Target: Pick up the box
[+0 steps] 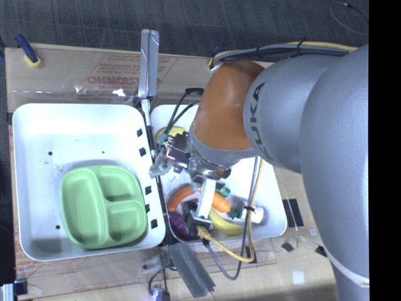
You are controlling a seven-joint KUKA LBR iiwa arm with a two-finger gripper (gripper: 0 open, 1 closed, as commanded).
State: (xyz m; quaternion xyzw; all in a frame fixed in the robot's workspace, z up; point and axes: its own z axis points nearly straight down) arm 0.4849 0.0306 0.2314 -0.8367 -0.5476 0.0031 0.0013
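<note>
I see a brown cardboard-covered bench [75, 68] with dark carpet [188, 5] beyond its far edge, and two white bins side by side on it. The red print [119, 74] on the cardboard is too faint for me to read; the grey arm [301, 118] carries the letters KUKA. The left bin [37, 124] holds a green divided tray [103, 205] toward its near edge. The gripper [166, 157] hangs over the right bin [272, 224], close to the wall it shares with the left one (how its jaws stand I cannot tell). Under the arm lie a banana [225, 223], a carrot [220, 202] and something purple [178, 226]. Which thing there is the box, and how it lies to the gripper, I cannot tell.
</note>
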